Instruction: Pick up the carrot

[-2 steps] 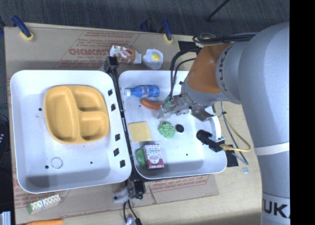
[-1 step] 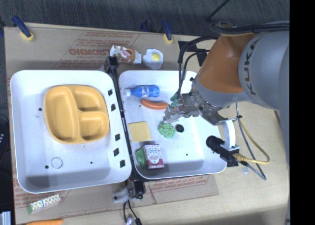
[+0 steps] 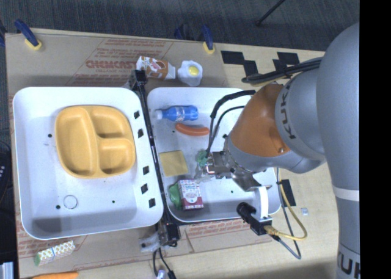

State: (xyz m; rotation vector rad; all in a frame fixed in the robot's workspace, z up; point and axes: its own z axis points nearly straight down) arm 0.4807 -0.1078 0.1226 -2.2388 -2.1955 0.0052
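Orange carrot [image 3: 192, 129] lying flat in right bin [image 3: 183, 96], below blue bottle [image 3: 177, 113].

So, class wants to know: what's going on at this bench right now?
A grey and orange robot arm reaches over the right bin, which holds a blue bottle, a hot dog, a yellow slice and a small carton. The left bin holds a yellow divided tray. Nothing is visibly lifted yet.

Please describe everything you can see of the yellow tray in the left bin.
The yellow tray is a rounded, shallow dish that looks like moulded plastic. Raised ridges divide it into three compartments: a large one on its left side and two smaller ones on its right. It lies flat and upright on the floor of the left bin, toward the far side. Nothing lies in it.
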